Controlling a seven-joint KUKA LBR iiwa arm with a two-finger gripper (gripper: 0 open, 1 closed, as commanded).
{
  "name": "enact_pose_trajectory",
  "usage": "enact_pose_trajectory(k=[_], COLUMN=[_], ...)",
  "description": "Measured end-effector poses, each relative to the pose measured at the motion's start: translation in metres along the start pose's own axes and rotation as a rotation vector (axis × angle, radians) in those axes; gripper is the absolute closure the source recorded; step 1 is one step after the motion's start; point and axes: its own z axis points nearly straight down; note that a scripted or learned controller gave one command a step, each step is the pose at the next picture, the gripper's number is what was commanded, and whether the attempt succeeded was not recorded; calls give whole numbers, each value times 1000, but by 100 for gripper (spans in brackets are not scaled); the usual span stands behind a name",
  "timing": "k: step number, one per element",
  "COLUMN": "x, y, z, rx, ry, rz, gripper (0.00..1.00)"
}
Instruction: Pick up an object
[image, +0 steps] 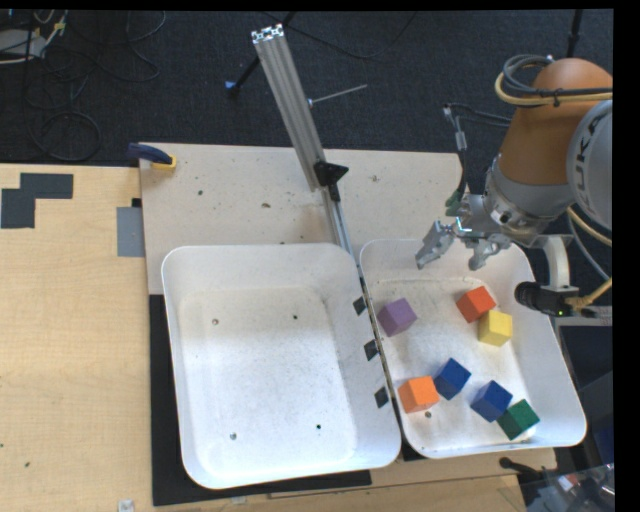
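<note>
The gripper (455, 250) is hanging over the far edge of the right bin (560, 385), with its two fingers spread apart and nothing between them. It is not touching any object.

The things to pick are all lying in the right bin: a purple cube (397, 316) near the left wall, a red-orange cube (476, 303) with a yellow cube (495, 327) just beside it, an orange cube (418, 393) touching a blue cube (453, 378), and a second blue cube (491, 399) touching a green cube (519, 419) near the front corner. The left bin (200, 290) is showing just its speckled white floor.

The cubes are looking like small solid blocks, maybe painted wood or hard plastic, with flat faces and sharp edges. I am judging that they are light and stiff, so they are not going to bend or break under the fingers, but the smooth faces can slip if the grip is off centre. The best hold is on two opposite flat faces, with the fingers parallel to them. The purple cube is standing apart from the others and is giving free space on its sides, so it seems the easiest. The pairs that are touching are leaving less room for a finger between them.

The bins are shallow, smooth, with rounded corners, and they are resting on a pale surface (240, 190).
</note>
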Motion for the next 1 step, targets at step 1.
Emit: enact_pose_trajectory(k=[1], x=[0], y=[1], z=[-3], rx=[-5], ry=[-1], rz=[0], gripper=[0])
